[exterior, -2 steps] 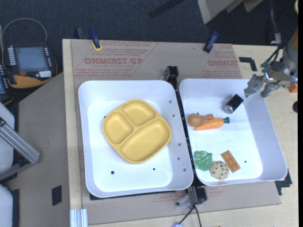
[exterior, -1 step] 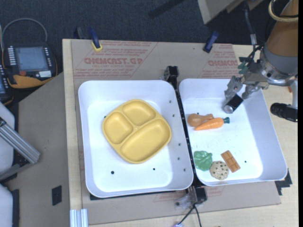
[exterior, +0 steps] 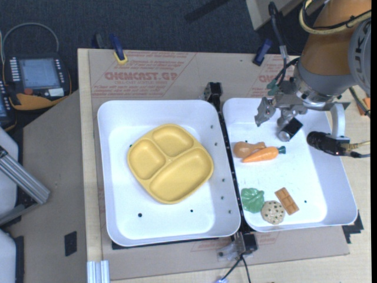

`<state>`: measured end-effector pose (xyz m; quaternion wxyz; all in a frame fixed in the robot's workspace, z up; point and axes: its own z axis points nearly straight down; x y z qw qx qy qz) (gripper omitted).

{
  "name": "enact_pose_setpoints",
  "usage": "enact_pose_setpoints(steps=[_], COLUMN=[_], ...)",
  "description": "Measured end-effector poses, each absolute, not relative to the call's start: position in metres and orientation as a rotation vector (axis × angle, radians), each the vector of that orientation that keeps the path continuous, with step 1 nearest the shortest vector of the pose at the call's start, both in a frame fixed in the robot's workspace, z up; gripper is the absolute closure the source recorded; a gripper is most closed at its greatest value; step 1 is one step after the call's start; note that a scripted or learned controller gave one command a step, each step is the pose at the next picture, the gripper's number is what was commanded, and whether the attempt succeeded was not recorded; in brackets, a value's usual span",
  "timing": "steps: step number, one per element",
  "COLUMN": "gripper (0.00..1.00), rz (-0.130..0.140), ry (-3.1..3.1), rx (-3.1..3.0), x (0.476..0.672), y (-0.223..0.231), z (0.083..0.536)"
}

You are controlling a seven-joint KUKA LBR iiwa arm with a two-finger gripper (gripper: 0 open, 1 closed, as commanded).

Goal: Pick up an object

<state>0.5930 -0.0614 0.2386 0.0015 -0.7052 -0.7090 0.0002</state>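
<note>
Two white bins side by side on the table, gripper [exterior: 277, 118] poised over the right bin [exterior: 330, 184].
Fingers spread, gripping nothing. Carrot [exterior: 262, 154] just below, lying left-right, green tip rightward, touching a brown piece [exterior: 244, 148]. Nearer: green toy [exterior: 253, 199], cookie [exterior: 273, 211], wafer [exterior: 287, 200]. Yellow divided plate [exterior: 171, 163] in the left bin [exterior: 118, 175].

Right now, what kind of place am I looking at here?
Probably a robotics lab test bench: a robot arm over two white bins, toy food such as a carrot, and a teach pendant beside the bench.
</note>
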Motion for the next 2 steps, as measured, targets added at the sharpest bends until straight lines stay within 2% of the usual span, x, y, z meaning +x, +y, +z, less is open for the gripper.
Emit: enact_pose_setpoints(steps=[1,2], gripper=[1.0,1.0], rz=[0.001,0.002], ry=[-2.221,-2.225], rx=[-2.219,-2.213], x=[0.59,0.596], y=[-0.017,0.039], z=[0.238,0.225])
